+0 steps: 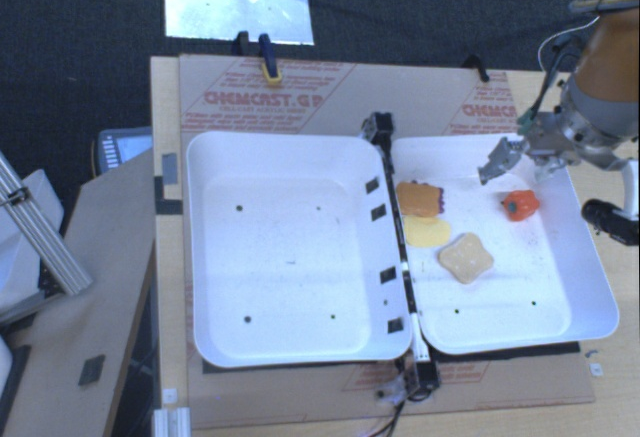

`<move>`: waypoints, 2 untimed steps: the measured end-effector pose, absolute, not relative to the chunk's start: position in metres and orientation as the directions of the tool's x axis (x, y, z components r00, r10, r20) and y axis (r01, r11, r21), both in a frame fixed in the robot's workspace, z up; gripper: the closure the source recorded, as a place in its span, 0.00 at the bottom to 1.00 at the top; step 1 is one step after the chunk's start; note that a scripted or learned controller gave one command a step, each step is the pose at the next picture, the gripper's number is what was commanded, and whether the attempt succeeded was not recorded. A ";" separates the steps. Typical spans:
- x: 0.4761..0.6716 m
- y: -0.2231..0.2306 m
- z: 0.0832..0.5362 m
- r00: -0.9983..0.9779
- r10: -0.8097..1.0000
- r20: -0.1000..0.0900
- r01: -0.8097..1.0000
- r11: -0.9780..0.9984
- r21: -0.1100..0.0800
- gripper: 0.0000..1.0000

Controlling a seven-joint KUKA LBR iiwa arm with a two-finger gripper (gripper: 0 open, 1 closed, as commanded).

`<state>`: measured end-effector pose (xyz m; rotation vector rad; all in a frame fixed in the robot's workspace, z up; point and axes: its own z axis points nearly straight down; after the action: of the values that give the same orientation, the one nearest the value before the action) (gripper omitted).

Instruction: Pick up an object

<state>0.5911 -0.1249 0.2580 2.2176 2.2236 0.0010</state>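
My gripper (522, 165) hangs over the back of the right bin (590, 310), just above and behind a small red-orange object (519, 205). Its fingers are open with nothing between them; the left finger (497, 165) points down to the left. Further left in the same bin lie an orange-brown piece with a purple edge (420, 198), a flat yellow piece (428, 232) and a beige lumpy piece (465, 258). They sit close together near the divider between the bins.
The left bin (200, 255) lies beside the right one, joined by black clips (388, 275) along the shared rim. Both rest on a cardboard sheet (300, 95). A black part (608, 218) of the arm overhangs the right bin's right rim.
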 end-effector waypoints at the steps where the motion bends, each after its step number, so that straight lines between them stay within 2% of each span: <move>1: 0.592 -0.125 0.269 -0.005 1.000 -0.001 1.000 0.005 0.005 1.00; 2: 0.595 -0.039 0.256 -0.012 1.000 0.003 1.000 0.012 0.001 1.00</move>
<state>0.5954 -0.0392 0.2563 2.2089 2.2365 0.0040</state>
